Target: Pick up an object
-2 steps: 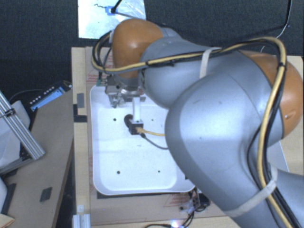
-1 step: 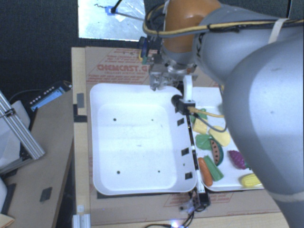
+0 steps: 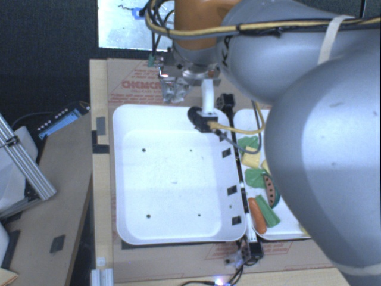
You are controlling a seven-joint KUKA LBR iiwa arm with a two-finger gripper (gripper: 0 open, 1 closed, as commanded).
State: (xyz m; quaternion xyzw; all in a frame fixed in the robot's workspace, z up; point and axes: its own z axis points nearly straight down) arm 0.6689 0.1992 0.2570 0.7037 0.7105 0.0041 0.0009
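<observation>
The small objects lie in the right bin (image 3: 280, 236), in a strip along its wall nearest to the left bin (image 3: 172, 177). We see a green piece (image 3: 249, 143), then a yellow piece (image 3: 252, 159), another green one below it and a long orange piece (image 3: 258, 215) at the near end. All of them are well apart from the gripper (image 3: 169, 90), toward the near side and toward the view's right of it.

The gripper stands beyond the far rim of the left bin, above the cardboard sheet (image 3: 134, 83) with red print that lies under both bins. We cannot tell if it is spread or closed, because it is small and blurred here. We see nothing held in it.

The big grey arm (image 3: 321, 136) is in the way: it covers most of the right bin. Between gripper and objects runs the shared wall of the bins, with black clips (image 3: 232, 190) on it. The left bin shows small dark dots on its floor. Far to the view's left a metal profile (image 3: 24, 165) lies beside the bench.
</observation>
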